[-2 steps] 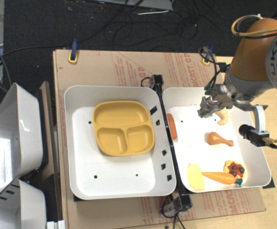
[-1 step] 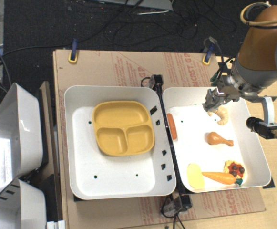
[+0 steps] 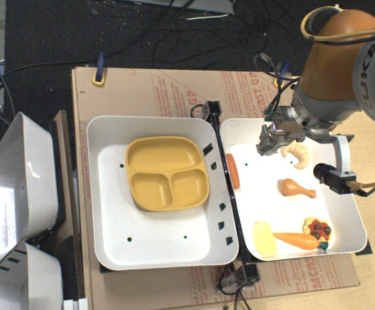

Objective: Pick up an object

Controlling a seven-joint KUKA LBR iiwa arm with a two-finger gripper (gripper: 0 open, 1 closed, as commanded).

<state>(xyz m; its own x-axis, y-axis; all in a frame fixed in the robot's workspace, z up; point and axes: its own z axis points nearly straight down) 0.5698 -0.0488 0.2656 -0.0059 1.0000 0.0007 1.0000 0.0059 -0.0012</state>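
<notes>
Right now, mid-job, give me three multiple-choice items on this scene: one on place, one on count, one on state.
1. Where does the yellow divided plate lie?
A. left bin
B. right bin
C. bench

2. How many compartments has the plate?
A. two
B. three
C. five

3. Where is the gripper?
A. over the left bin
B. outside both bins
C. over the right bin, beside the croissant

Key: 1 A, it sits inside the left bin. 2 B, one long and two small. 3 C, it hangs at that bin's far side.
</notes>
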